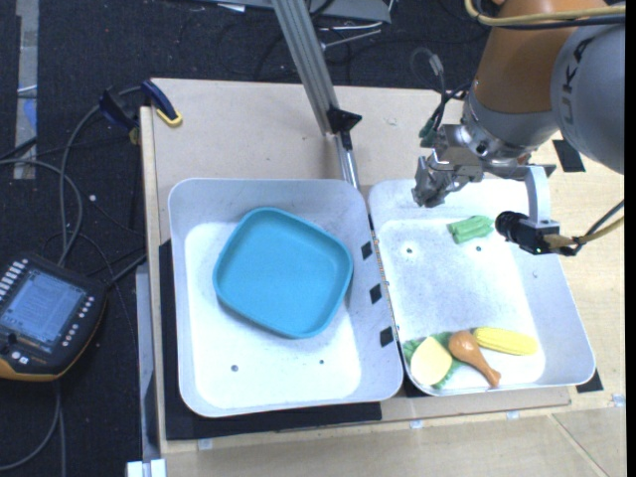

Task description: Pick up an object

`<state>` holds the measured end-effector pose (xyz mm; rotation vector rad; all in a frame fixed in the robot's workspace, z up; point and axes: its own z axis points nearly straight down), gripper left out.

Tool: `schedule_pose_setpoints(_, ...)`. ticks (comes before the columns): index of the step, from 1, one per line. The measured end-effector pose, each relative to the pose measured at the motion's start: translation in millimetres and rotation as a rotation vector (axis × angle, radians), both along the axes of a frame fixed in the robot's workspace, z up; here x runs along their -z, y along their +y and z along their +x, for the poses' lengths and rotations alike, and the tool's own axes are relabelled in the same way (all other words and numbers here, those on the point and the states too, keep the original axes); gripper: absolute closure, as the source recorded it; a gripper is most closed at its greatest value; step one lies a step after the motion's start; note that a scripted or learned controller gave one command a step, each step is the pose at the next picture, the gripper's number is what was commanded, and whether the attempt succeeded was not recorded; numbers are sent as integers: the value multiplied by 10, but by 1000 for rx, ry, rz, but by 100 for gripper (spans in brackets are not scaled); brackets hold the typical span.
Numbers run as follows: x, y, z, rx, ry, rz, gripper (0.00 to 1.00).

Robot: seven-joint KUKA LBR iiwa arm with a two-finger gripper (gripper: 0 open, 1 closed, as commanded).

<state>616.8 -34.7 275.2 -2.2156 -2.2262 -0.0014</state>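
Toy food [467, 351]: near edge of right bin [556, 306].
Green piece [469, 229]: just right of gripper [429, 195], apart.
Fingers: opening cannot be determined; nothing visibly held.

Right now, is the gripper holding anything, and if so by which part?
Nothing is held: the gripper hangs over the right bin's far edge, and the green piece lies apart from it on the bin floor.

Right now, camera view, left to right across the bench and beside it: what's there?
Teach pendant → blue plate in the left bin → gripper → green piece → yellow corn in the right bin.
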Motion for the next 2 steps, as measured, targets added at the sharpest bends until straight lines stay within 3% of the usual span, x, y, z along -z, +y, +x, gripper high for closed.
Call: schedule_pose_setpoints(2, 142, 1134, 54, 0, 1, 0, 100)
